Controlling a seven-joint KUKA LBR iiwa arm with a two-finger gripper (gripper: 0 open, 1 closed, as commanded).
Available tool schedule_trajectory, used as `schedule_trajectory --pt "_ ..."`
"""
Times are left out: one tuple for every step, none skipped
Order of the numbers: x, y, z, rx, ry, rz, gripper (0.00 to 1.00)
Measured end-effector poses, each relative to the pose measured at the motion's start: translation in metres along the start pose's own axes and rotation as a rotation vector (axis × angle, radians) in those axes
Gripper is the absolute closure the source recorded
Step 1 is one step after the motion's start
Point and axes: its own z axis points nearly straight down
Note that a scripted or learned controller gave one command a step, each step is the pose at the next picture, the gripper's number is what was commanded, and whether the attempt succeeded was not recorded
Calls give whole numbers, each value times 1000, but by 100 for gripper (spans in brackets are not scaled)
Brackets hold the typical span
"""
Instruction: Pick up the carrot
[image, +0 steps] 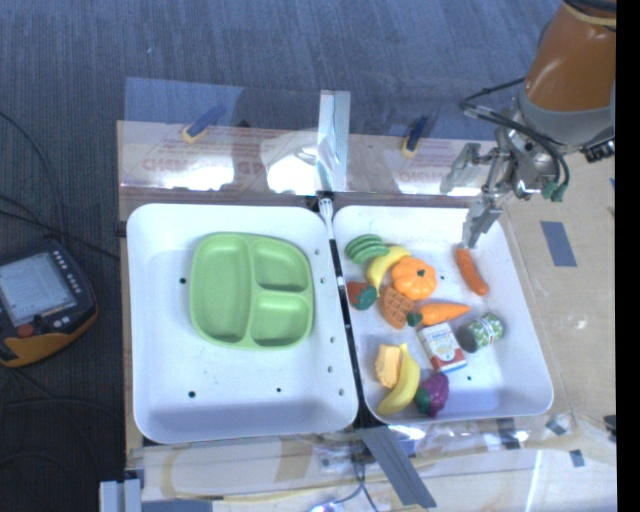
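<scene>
You're in the approach: the pincer (478, 228) hovers with fingers apart, gripping nothing. The carrot (444, 312) lies below and just left of it, so you'll need to shift over and descend.

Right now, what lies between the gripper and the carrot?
In the camera view, the gripper hangs over the right bin's upper right. A toy sausage lies just below it; past that, bare white floor reaches the carrot.
</scene>
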Motion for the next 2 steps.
schedule_trajectory --pt "57 32 121 -3 12 -83 0" --pt "41 40 175 3 -14 -58 0"
